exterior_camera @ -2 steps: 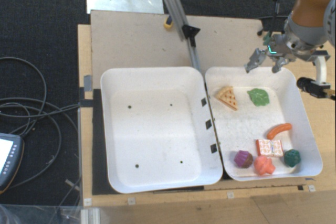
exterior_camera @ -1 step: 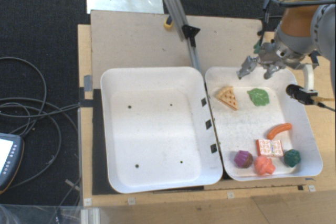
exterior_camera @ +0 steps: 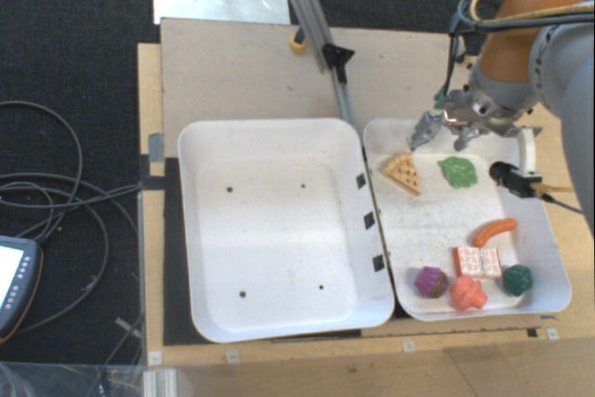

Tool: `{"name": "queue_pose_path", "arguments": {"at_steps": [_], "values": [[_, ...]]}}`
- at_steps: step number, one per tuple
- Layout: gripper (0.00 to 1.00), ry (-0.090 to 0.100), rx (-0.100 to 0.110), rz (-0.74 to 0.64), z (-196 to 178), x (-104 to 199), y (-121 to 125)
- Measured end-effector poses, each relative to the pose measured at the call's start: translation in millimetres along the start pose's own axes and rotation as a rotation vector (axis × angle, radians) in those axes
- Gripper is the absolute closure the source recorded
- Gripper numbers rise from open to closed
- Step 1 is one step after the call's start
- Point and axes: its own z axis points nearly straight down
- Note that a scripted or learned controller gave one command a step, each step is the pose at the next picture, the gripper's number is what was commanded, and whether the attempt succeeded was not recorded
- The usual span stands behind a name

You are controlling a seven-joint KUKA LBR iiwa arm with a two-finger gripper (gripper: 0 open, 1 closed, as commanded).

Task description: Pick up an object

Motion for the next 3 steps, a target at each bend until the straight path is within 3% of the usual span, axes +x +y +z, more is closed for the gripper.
{"name": "queue_pose_path", "arguments": {"at_steps": [1, 2, 3], "values": [[0.00, 0.000, 0.001, 0.001, 44.1, -4.5, 4.6], [1.00, -0.002, -0.006, -0.002, 29.4, -4.8, 6.8], [1.00, 0.000, -0.007, 0.002, -15.3, -4.3, 5.4]]}}
